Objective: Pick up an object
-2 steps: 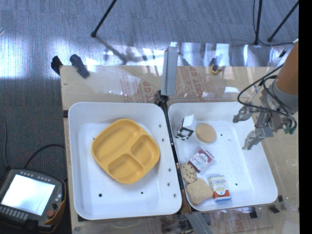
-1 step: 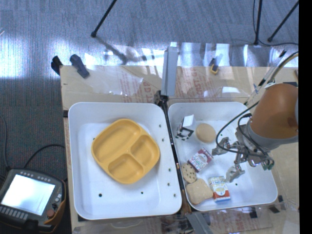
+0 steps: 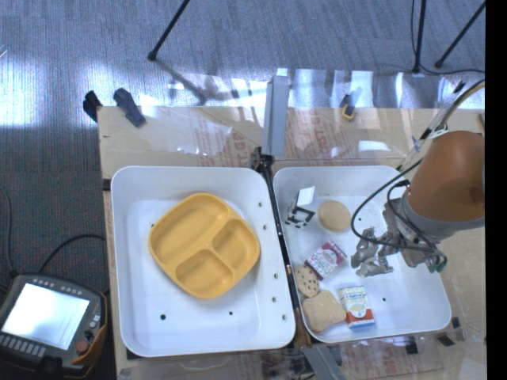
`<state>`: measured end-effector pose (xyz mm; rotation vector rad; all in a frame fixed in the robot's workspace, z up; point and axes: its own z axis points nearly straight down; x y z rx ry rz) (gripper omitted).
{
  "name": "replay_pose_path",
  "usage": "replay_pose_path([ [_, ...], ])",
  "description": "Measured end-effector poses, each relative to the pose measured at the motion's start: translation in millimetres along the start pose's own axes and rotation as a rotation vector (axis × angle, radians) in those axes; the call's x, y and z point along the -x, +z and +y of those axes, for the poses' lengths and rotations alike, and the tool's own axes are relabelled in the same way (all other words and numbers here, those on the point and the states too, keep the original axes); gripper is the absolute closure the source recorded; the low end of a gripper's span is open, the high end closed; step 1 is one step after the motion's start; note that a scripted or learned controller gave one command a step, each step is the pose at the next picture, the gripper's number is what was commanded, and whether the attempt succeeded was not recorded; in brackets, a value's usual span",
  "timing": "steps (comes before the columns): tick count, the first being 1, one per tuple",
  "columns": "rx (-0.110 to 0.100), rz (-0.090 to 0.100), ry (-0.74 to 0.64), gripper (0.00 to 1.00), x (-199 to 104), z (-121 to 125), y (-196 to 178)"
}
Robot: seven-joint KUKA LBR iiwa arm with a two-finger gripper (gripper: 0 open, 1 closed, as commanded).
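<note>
The right bin (image 3: 412,307) holds several small items: a white-and-black card (image 3: 302,207), a round tan bun (image 3: 334,215), a red-and-white packet (image 3: 325,259), a brown cookie (image 3: 307,280), a slice of bread (image 3: 323,311) and a small juice carton (image 3: 357,305). My gripper (image 3: 372,258) hangs low over the middle of this bin, right of the red packet and above the carton. Nothing shows between its fingers, and I cannot make out how they stand.
The left bin (image 3: 135,204) carries a yellow divided plate (image 3: 204,244). A metal divider post (image 3: 275,117) stands between the bins at the back. A teach pendant (image 3: 49,319) lies on the floor at lower left. Tripod legs stand behind the bench.
</note>
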<state>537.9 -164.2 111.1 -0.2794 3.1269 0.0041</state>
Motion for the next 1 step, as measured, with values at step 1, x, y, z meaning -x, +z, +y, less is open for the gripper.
replay_pose_path([
  [1,-0.001,-0.002,-0.359,1.00,1.5,121.6,-85.3],
])
